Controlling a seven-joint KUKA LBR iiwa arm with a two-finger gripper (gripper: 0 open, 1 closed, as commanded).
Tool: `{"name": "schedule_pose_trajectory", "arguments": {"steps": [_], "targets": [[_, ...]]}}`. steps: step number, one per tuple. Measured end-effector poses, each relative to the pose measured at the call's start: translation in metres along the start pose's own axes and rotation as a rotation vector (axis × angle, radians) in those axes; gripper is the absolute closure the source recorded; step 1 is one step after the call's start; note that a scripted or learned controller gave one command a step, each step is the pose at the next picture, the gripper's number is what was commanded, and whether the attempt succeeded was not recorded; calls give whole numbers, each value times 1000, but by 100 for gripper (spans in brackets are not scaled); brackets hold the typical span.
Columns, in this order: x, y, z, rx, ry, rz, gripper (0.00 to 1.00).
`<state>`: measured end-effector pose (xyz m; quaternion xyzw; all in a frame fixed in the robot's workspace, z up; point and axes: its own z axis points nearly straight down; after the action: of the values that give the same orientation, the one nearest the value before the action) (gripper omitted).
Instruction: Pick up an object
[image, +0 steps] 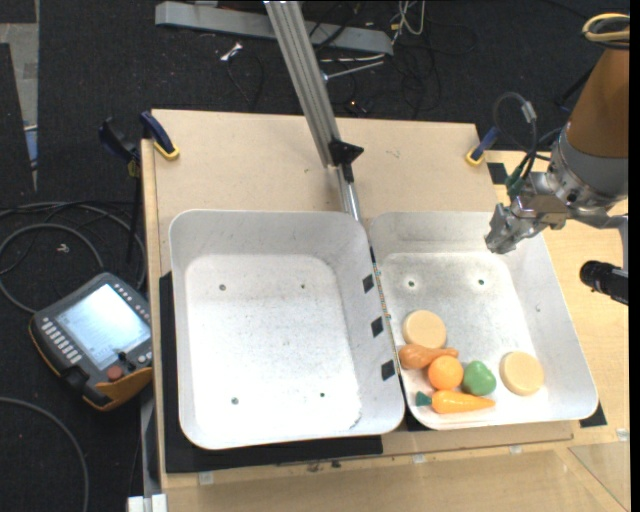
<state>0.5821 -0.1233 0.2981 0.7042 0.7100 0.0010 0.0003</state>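
Leftmost, we see a pendant (95, 340) on the floor beside the bench (250, 165). Next comes the left bin (190, 240). Further right, the right bin (545, 275) holds a cluster near its front edge: a tan disc (425, 328), an orange ball (445, 373), a carrot (462, 402), a green piece (480, 378) and a second disc (521, 372). The gripper (500, 240) hangs over that bin's far right corner, well apart from the cluster; we cannot tell its state.

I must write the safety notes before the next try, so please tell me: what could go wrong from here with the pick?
1. The orange ball, green piece and carrot lie packed together, so a grab may slip or catch two.
2. The gripper hangs near the right bin's far rim, well away from the objects.
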Motion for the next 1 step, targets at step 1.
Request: {"name": "schedule_pose_trajectory", "arguments": {"steps": [1], "targets": [[50,17,12,2,0,0,100]]}}
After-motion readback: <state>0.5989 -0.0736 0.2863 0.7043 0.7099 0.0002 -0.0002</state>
